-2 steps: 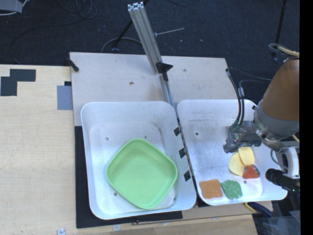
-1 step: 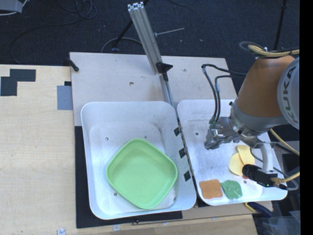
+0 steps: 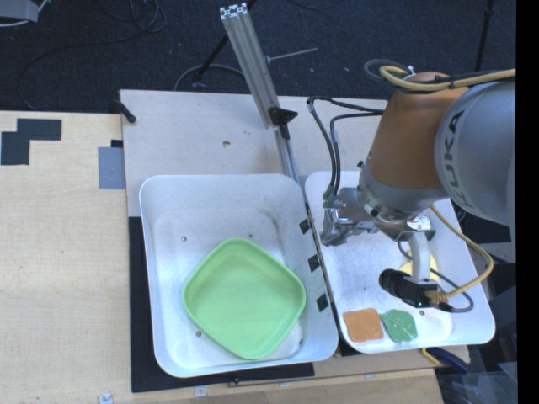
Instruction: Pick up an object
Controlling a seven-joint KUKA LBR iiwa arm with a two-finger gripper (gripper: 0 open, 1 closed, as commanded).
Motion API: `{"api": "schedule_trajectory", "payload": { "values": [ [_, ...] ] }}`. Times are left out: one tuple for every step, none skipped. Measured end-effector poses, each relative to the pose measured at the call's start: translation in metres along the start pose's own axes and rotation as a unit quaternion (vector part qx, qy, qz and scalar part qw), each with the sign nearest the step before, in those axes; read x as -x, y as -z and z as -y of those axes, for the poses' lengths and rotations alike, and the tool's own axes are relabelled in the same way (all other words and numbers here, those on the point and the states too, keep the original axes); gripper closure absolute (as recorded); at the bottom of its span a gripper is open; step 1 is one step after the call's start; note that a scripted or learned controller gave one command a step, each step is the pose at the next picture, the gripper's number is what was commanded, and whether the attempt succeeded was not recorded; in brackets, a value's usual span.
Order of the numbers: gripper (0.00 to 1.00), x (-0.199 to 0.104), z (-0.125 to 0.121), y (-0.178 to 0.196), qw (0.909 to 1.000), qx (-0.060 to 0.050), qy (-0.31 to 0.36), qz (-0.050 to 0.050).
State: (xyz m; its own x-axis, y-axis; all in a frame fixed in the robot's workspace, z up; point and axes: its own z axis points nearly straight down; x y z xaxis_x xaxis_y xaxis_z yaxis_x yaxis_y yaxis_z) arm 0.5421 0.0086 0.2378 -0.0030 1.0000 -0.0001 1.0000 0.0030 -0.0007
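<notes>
Orange pad [image 3: 364, 325] and green lump [image 3: 399, 324] are lying unheld in the right bin [image 3: 358, 269]. The pincer [image 3: 338, 222] is hovering near them, and I cannot tell whether it is spread. It is likely approaching and needs lowering onto one.

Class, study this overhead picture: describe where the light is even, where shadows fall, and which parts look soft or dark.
Camera view: light is soft and even across the left bin and right bin; the green plate casts a faint shadow at its lower edge; the arm, closest to the lens, looks slightly soft; the floor beyond the bench is dark.
</notes>
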Motion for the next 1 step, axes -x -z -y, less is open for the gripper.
{"api": "schedule_trajectory", "payload": {
  "values": [
    [1.00,-0.0485,-0.0031,-0.0117,1.0000,-0.001,0.000,0.000]
  ]
}}
